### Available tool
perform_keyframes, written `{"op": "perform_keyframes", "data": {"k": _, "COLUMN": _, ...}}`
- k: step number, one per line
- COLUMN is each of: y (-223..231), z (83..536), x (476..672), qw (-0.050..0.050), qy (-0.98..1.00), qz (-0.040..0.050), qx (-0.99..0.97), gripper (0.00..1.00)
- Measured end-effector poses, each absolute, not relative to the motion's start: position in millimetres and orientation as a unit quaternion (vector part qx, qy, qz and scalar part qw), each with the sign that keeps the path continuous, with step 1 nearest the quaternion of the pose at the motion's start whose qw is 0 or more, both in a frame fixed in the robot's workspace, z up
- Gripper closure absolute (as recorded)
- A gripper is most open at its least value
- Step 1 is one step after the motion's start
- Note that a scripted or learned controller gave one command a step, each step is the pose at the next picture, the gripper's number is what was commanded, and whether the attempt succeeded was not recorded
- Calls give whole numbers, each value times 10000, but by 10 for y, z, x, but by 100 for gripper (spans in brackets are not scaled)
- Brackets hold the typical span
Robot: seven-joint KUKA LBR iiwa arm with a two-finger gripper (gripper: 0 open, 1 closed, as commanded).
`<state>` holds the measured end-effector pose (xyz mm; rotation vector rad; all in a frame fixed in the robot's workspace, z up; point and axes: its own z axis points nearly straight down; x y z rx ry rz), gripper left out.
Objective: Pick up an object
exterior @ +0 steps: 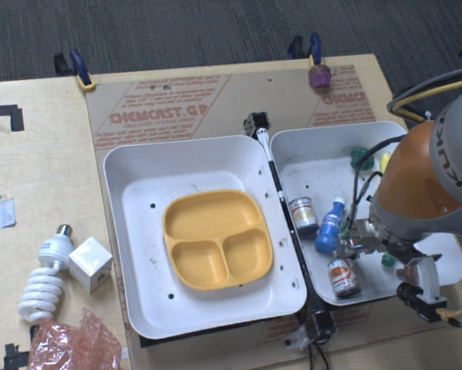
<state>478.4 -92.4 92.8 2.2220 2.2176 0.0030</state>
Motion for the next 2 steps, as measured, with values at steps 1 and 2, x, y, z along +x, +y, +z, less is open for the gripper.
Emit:
{"op": "perform_keyframes", "data": {"k": 1, "y": -936, "z": 929, "x": 4782, "qw": 9, "qy": 7067, "qz": 8, "qx": 7075, "gripper": 0}}
{"op": "perform_keyframes", "data": {"k": 2, "y": -1006, "z": 924, "x": 5335, "qw": 6, "qy": 7077, "qz": -2, "qx": 7065, "gripper": 0}}
